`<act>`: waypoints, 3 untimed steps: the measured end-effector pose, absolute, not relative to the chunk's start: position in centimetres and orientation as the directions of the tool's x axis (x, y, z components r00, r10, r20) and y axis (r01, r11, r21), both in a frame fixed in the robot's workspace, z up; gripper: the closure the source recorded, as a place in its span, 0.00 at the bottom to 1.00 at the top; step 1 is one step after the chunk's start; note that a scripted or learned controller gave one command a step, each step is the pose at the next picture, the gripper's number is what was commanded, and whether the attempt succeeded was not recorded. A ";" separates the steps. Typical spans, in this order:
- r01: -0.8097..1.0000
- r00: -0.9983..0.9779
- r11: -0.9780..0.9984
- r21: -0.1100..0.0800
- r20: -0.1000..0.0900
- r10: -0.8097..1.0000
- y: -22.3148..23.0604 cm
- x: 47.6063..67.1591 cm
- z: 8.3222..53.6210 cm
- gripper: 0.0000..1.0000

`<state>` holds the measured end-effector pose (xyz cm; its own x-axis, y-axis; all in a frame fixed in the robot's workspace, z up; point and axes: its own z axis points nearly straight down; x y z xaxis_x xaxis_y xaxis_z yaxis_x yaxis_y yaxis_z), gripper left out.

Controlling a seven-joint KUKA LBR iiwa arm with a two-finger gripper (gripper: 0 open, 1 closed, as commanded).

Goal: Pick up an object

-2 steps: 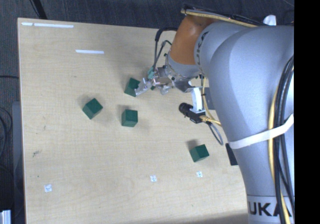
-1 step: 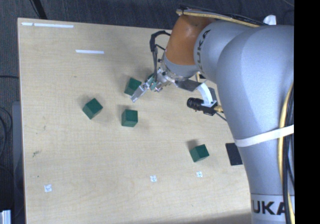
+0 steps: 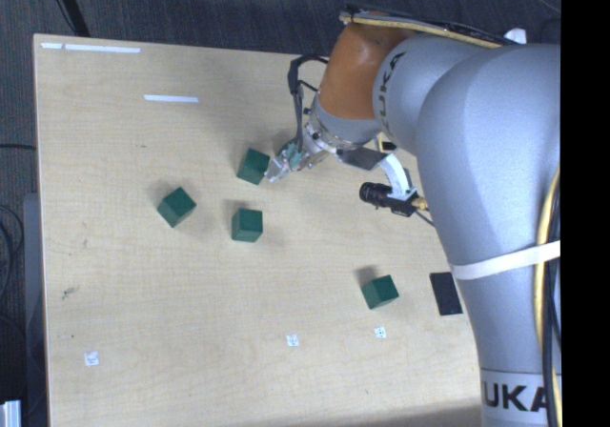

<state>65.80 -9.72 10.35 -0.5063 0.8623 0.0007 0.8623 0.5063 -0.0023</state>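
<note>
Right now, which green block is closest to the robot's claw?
The uppermost green block, right beside the gripper. The other three sit lower down, farther away.

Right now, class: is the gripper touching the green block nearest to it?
Cannot tell. In the camera view the gripper sits right against the right edge of the green block, with no plain gap between them, but actual contact isn't clear either.

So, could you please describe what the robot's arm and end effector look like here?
The arm is bulky, rounded and light grey, with an orange band above the wrist, part of the white KUKA lettering near its base, and a pale strap round the body. Black cables loop beside the wrist. The end effector is small and metallic.
</note>
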 end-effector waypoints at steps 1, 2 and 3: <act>0.929 -0.369 0.369 -0.001 0.001 0.929 -16.0 56.6 17.3 1.00; 0.976 -0.218 0.218 -0.003 0.001 0.976 -7.2 53.1 19.2 1.00; 0.961 -0.276 0.276 -0.003 0.001 0.961 0.4 62.0 20.0 1.00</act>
<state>62.05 0.43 20.03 -0.2757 0.9612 0.0013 0.9612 0.2757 -0.0028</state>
